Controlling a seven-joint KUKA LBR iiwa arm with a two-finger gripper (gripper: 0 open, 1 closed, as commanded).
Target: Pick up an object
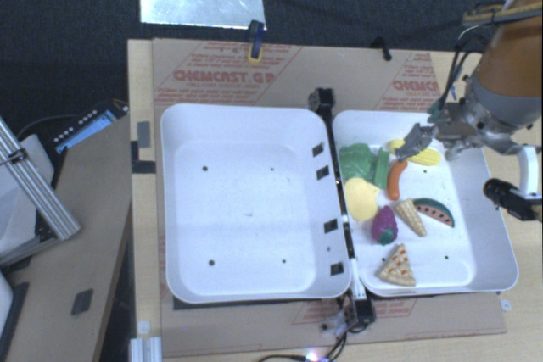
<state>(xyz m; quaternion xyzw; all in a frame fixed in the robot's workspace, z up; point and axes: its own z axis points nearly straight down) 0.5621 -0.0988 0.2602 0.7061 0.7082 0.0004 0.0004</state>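
Observation:
The right bin point(484, 267) holds several toy foods: a green leafy piece point(357, 158), a yellow lemon point(361, 199), an orange carrot point(395, 179), a purple eggplant point(384, 225), a watermelon slice point(434, 211), a tan cone point(411, 217), a pizza slice point(397, 266) and a yellow piece point(427, 157). My gripper point(413, 142) hangs over the back of this bin, right above the yellow piece and the carrot's top. Nothing visibly sits between its fingers.
The left bin point(246, 199) lies beside the right one, joined along a black clipped seam point(338, 199). Both rest on a cardboard sheet point(221, 72). A yellow clamp point(254, 51) stands at the back. The arm point(509, 72) enters from the right.

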